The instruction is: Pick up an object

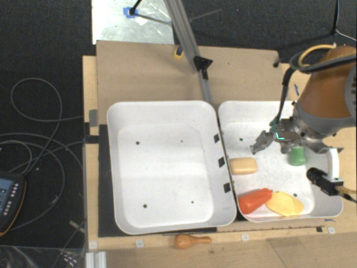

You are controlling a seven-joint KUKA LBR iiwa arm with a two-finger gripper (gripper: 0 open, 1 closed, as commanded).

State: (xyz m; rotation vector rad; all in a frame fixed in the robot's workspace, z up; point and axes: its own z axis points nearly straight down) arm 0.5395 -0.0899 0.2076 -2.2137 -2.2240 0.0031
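No text, label, brand or number could be read anywhere in the camera view. The handheld pendant [10, 201] on the floor at the left edge showed a lit screen, but its contents were too small and blurred to make out, and the bins [167, 116] bore no markings

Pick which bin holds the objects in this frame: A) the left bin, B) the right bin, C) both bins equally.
B: the beige block, red piece, yellow piece and green object all lie in the right bin.
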